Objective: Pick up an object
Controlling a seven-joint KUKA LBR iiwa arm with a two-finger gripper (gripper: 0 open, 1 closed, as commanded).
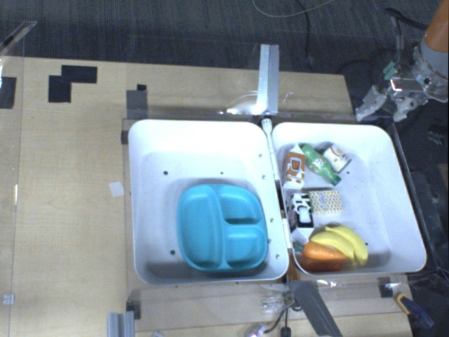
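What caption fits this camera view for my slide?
Blue tray in left bin; bananas in right bin; tool hovers outside.

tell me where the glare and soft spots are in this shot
Camera view: glare whitens the rim of the left bin and the clear wrap by the divider post; the blue tray casts a soft shadow at its near edge; the hand at upper right is blurred and dim; the small packages in the right bin are too soft to read.
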